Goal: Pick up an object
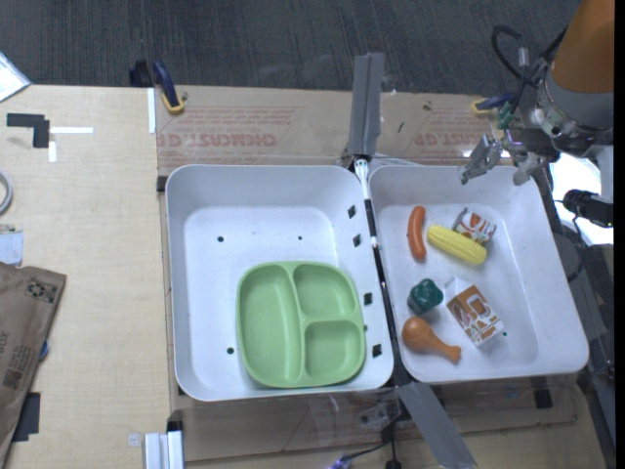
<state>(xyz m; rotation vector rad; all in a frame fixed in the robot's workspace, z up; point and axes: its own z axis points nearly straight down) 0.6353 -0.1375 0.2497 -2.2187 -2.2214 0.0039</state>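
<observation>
Fingers (501, 156) look spread apart w/ nothing between them, hanging over the top right corner of the right bin (557, 345), about at its back rim, so imo the pick hasn't started yet: approach, descent, close and lift are all left to do. Gripper (506, 159) sits under the grey wrist w/ the orange band of the arm (586, 37) above it, coming in from the right. Candidates are all in the right bin: a red hot dog (417, 233) lying roughly upright near the left wall, a yellow corn cob (456, 244) just beside it on a slant, a small orange-and-white carton (476, 225) touching or nearly touching the corn's upper end, a dark green pepper-ish thing (425, 296) lower down, a second carton (475, 316) just right of it, and a brown drumstick (430, 339) near the front. Carton and corn are closest to the fingers, but they're packed tight, so grabbing one might nudge the other. The green thing and the second carton are also right against each other, can't tell if they touch. The hot dog and drumstick have more room. Left bin (195, 262) just has a green divided plate (301, 323), well apart from the action. Nothing on the bench (88, 213) blocks the way down; the bin walls and the divider post (366, 106) between the bins are the only things to mind.
</observation>
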